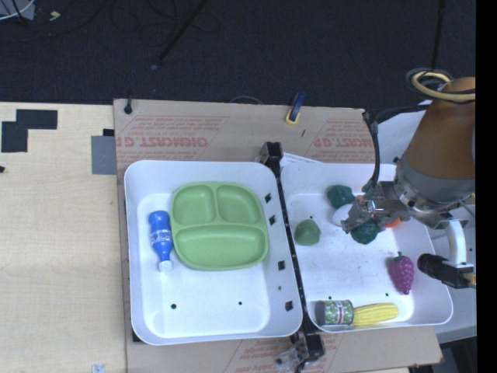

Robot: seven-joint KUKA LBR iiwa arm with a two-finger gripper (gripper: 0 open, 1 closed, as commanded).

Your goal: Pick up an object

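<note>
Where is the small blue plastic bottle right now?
The small blue plastic bottle lies in the left white bin, against its left wall, just left of the green divided plate.

Colours I log across the two bins

Both white bins (pixel 147 317): I note a light green divided plate (pixel 219 225), blue bottle (pixel 160 238) with white cap, green round fruit (pixel 307 232), two dark teal items (pixel 339 196), purple grapes (pixel 402 273), yellow corn (pixel 376 313), green-labelled can (pixel 336 312); arm (pixel 444 142) grey, orange-banded.
</note>
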